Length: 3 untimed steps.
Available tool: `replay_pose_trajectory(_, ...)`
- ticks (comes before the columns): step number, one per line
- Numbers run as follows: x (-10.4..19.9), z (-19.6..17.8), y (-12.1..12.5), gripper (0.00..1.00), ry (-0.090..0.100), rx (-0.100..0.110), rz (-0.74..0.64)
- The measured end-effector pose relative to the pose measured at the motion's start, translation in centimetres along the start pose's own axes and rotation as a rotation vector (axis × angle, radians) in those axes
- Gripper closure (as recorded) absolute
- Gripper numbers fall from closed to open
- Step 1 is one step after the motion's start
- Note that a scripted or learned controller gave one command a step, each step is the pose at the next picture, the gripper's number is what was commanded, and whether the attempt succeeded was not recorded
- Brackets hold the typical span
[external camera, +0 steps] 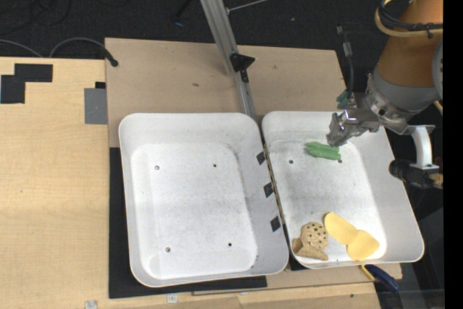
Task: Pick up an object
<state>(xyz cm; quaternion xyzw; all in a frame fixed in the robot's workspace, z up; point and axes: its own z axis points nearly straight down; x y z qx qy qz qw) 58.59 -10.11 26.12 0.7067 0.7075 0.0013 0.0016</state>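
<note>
Approach step, by the look of it: grey arm with its orange band reaching in from the right, two-finger metal gripper (340, 132) poised low over the far part of the right-hand shallow white plastic bin (405, 228). Nothing seen between the fingers, so no hold to claim; whether apart or together cannot be told at this slant and size.

Nearest target: a flat green strip-shaped object (323, 150), lying on the bin floor just beneath and slightly to the left of the gripper tip, its right end close under the tip, touching or not impossible to say. Probably the chosen thing, given that closeness.

Next move, as a judgement only: a short straight descent, centred a little further along the strip toward its middle, with the closing line set across the narrow width rather than along the length. Thin and low-lying, so likely awkward to get under; risk of pinching air or nudging it aside.

Well away from the gripper, toward the near edge of the same bin: a yellow rounded lumpy object (350, 235) and, just beside it, a tan speckled biscuit-like piece (311, 240). Left of the gripper, past the dividing rims, the second shallow white bin (134, 141)
</note>
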Motion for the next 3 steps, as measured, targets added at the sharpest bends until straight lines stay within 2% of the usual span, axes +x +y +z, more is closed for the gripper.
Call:
replay_pose_trajectory(1, 4.8, 1.5, -1.8, 1.0, 0.003, 0.01, -0.002)
replay_pose_trajectory(3, 14.6, 0.6, -4.9, 1.0, 0.003, 0.01, -0.003)
